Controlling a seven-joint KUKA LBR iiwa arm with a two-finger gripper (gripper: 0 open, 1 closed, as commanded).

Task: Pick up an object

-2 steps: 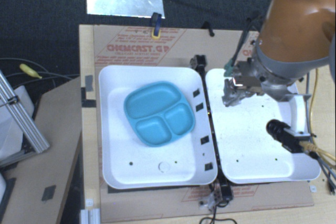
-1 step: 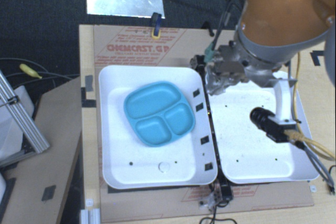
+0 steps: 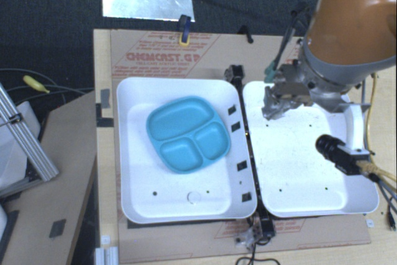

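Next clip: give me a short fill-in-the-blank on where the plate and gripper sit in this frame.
1. The blue plate has ___ compartments.
2. The plate lies in the ___ bin as the camera sees it.
3. The gripper hangs over the right bin, near its ___ left corner.

Missing words: three; left; far

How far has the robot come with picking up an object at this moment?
Nothing looks done yet: the blue divided plate lies flat in the left bin, untouched. In hand: the gripper hangs over the far left corner of the right bin, apart from the plate. Left: move across to the plate, grasp it and lift it.
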